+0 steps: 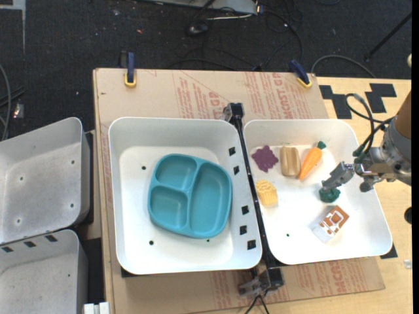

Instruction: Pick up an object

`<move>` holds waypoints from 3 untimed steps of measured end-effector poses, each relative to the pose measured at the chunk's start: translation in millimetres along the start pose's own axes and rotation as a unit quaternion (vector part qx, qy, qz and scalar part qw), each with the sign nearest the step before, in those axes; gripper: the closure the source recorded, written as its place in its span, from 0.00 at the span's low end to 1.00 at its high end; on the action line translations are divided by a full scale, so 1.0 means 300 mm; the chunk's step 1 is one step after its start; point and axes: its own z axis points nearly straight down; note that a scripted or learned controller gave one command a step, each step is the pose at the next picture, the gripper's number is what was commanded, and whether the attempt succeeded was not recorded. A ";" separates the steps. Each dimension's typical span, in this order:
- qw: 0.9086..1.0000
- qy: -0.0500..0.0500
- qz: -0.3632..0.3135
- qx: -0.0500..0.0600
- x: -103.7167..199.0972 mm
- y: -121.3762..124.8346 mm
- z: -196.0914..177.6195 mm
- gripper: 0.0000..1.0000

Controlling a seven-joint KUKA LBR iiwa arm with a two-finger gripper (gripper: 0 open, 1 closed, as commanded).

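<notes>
A grey robot arm with an orange band reaches in from the right over the right bin [366,241], its end effector [340,175] poised low above the bin's right half, just above a small dark green object [329,193] that sits directly beneath and slightly left of the tips. From this slanted overhead view it is hard to say whether the green piece is being touched or merely overhung, and whether the end effector is spread or closed cannot be told. That green piece looks the nearest candidate for a pick; the judgement is that a short descent, with little sideways travel, would be needed to reach it. Other choices lie well within the same bin: an orange toy carrot [310,162], its long axis running diagonally from upper right to lower left, lies up and to the left of the end effector, touching or just beside a tan block [290,161]; a purple piece [264,157] sits farther left, a yellow corn-like piece [266,193] lies near the divider, and a white-and-orange patterned item [332,222] rests below the green one. The left bin [124,241] holds a teal divided plate [190,195]. Red print on the cardboard-covered tabletop [170,97] appears reversed and is too faint to read with confidence.
</notes>
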 end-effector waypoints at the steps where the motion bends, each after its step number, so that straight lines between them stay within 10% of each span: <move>1: 1.000 -0.001 -0.002 -0.005 0.001 0.007 -0.017 0.00; 3: 1.000 0.000 -0.001 -0.003 0.031 -0.006 0.321 0.00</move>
